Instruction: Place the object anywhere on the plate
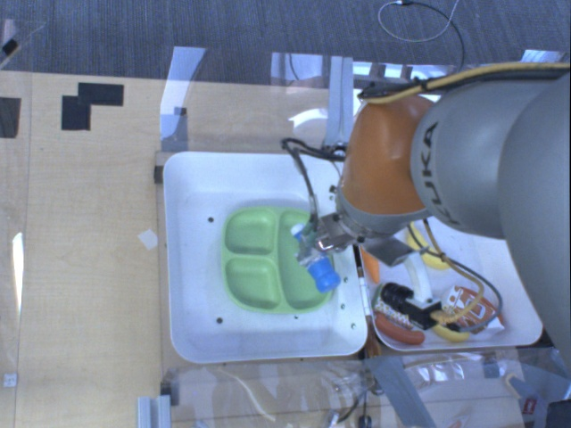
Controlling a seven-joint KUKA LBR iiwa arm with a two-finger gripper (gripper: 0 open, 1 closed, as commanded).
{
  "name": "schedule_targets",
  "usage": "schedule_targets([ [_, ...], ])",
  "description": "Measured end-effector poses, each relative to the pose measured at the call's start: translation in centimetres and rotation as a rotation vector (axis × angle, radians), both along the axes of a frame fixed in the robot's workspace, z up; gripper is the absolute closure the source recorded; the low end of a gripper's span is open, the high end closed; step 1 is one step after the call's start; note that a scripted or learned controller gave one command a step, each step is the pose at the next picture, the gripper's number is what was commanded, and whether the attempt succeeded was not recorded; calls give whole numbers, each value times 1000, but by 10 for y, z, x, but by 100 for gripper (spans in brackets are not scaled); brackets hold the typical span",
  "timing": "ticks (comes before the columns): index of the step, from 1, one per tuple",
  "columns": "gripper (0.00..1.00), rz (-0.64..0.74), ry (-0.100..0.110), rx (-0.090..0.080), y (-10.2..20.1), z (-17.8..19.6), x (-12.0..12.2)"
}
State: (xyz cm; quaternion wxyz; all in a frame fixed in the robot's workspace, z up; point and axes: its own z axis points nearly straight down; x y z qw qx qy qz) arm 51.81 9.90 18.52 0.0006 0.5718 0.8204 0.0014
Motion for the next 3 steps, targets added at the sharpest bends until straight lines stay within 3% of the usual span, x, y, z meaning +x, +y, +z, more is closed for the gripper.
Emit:
schedule_targets([
  [1,100,332,-5,-2,-20,0,41],
  [2,0,332,-5,-2,-20,1,41],
  [3,0,458,-8,-3,-39,13,81],
])
